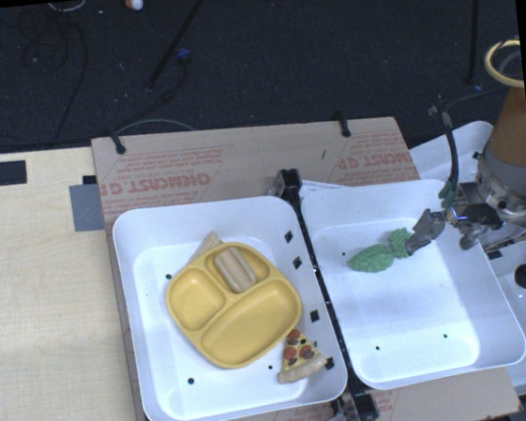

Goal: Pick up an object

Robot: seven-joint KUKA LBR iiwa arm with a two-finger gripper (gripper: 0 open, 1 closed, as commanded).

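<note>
Arm is reaching in from the right w/ the claw [420, 234] sitting low over the right bin [431, 356], near its back-right area. Fingers are angling toward the green leafy toy [378, 255], which is lying in the bin's back half, roughly mid-width. Claw tip is touching or just beside the toy's right end; can't tell how far open the claw is, or if it's got hold of anything. In the left bin [157, 358], a yellow divided plate [248, 324] is lying mid-bin, a hot dog [235, 269] sitting in its back compartment. A pizza slice [300, 358] is lying near that bin's front-right corner.
</note>
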